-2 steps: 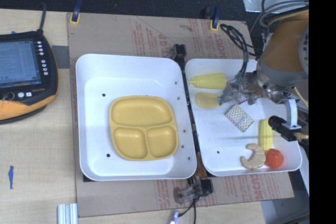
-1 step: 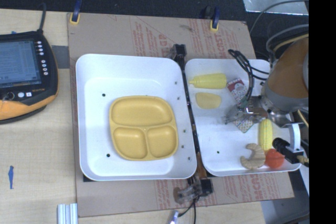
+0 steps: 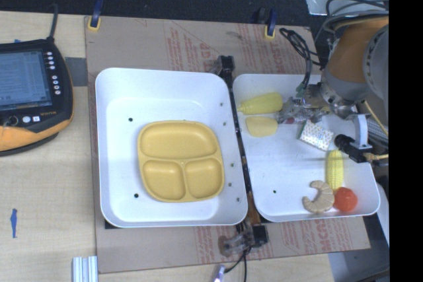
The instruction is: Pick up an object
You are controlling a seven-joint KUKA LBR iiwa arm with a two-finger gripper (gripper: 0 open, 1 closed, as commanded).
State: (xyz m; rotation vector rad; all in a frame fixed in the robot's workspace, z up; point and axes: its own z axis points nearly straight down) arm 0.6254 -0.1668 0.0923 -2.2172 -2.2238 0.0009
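**Gripper low over the right bin, nothing visibly held**

The gripper (image 3: 305,110) sits low in the right bin (image 3: 291,205), toward its 1 o'clock corner, its metal parts a tangle against the white floor; whether the jaws are open or closed I cannot tell, and nothing shows between them. Just at its 9 o'clock lie 2 yellow pieces: an elongated yellow toy (image 3: 261,103) and, below it, a pale yellow flat piece (image 3: 262,126). At its 5 o'clock, close by, lies a small patterned white packet (image 3: 316,136). Further toward 5 o'clock sit a corn cob (image 3: 335,168), a tan croissant-shaped toy (image 3: 319,197) and a red ball (image 3: 344,199). The left bin (image 3: 112,142) holds a yellow 3-compartment tray (image 3: 180,160).

The step looks like the reach or descent onto a target. Next, the jaws must settle around 1 item, likely a yellow piece or the packet, then close and lift straight.
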